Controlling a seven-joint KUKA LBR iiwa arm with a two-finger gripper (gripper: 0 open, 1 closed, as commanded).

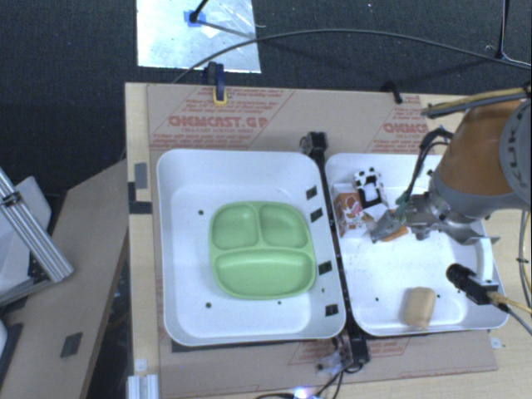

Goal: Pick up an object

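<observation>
My gripper (387, 226) is low in the right bin (391, 327), reaching in from the right beneath the grey arm with its orange band. It is right beside a small orange object (399, 233), which it partly hides, and whether it touches that object I cannot tell. Just left of the gripper lies a red-and-white packet (347, 209). A black-and-white toy figure (366, 183) stands behind the packet near the bin's back wall. A tan, loaf-shaped block (418, 306) rests near the bin's front edge.
The left bin (179, 306) holds a green divided plate (263, 249) in its middle. The divider between the two bins carries black clips (318, 214). The bench's cardboard base (249, 110) extends behind both bins.
</observation>
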